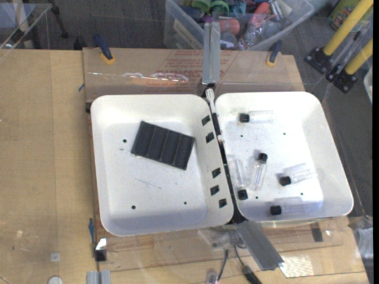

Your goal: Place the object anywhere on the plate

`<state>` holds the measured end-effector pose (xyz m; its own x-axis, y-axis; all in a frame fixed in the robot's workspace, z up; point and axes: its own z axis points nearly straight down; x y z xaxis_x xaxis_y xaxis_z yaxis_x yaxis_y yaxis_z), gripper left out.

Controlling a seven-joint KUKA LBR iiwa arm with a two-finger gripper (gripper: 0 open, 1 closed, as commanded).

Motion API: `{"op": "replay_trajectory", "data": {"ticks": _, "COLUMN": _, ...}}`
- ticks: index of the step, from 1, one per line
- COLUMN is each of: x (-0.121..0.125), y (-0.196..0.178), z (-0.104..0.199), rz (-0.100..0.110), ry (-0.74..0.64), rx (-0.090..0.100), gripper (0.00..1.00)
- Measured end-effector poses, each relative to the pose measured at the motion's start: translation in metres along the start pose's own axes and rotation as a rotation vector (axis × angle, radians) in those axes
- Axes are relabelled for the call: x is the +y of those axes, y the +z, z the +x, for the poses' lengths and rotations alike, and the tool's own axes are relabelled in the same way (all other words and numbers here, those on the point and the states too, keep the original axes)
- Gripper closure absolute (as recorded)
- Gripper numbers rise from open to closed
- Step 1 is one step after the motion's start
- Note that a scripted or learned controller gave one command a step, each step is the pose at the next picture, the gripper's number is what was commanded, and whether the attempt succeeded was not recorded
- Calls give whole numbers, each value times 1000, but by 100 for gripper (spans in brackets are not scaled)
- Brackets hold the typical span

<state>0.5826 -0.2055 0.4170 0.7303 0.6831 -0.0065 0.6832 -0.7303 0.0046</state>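
A dark grey ribbed rectangular plate lies flat in the left bin, toward its upper middle and slightly turned. In the right bin lie several clear vials with black caps. One vial rests near the top. Two vials lie close together by the bin's left wall. Another vial sits to the right, and one vial lies along the front wall.
A metal bar runs back from the seam between the bins, and black clips line that seam. A clear tub of colourful toys stands behind the bench. Yellow posts stand at the far right.
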Motion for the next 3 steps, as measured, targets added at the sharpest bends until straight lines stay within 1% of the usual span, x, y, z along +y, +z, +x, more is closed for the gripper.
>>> {"op": "replay_trajectory", "data": {"ticks": 1, "x": 0, "y": 0, "z": 0, "rz": 0, "ry": 0, "rx": 0, "gripper": 0}}
{"op": "replay_trajectory", "data": {"ticks": 2, "x": 0, "y": -10, "z": 1, "rz": -1, "ry": -3, "rx": -1, "gripper": 100}}
{"op": "replay_trajectory", "data": {"ticks": 3, "x": 0, "y": -10, "z": 1, "rz": -1, "ry": -3, "rx": -1, "gripper": 0}}
